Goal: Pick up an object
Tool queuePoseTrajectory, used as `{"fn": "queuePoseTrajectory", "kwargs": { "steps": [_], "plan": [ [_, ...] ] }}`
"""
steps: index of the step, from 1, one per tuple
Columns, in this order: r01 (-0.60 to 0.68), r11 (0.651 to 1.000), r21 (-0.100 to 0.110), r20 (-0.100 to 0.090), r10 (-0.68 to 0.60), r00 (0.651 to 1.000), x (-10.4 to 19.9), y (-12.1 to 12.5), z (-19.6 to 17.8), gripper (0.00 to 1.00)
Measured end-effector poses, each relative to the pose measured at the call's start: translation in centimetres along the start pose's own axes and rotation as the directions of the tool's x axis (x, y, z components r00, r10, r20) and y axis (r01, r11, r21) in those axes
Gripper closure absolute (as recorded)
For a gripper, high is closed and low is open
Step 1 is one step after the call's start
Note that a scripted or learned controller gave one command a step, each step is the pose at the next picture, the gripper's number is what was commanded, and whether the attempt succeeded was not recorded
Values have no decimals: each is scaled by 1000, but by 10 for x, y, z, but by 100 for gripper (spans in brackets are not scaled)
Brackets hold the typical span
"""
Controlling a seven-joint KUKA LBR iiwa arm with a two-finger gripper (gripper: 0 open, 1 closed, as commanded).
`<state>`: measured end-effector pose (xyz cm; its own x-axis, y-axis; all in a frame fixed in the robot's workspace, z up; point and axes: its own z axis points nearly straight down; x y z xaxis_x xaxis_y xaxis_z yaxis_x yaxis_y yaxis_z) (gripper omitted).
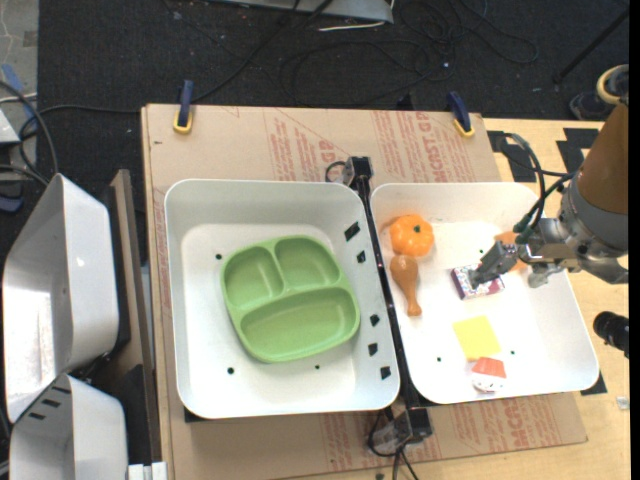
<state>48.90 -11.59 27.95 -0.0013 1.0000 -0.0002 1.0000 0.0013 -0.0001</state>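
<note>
Under our gripper (497, 265) sits the small purple packet (472, 282), touching the right bin (575, 353) floor. We can't tell if it's gripped. Pumpkin (411, 236) lies further left. Nothing lifted; pick remains.

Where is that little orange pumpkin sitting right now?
The pumpkin sits in the right bin, near its upper-left corner, just above the drumstick and close to the divider between the two bins.

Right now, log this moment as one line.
gripper: over small purple packet, right bin | grasp: unclear | pumpkin, drumstick: nearby | green tray: left bin
</note>
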Motion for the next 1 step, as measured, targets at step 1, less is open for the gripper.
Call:
{"fn": "queuePoseTrajectory", "kwargs": {
  "steps": [1],
  "plan": [
    [-10, 1000, -2, 4, 10, 1000, -79, -12, -9, 0]
  ]
}}
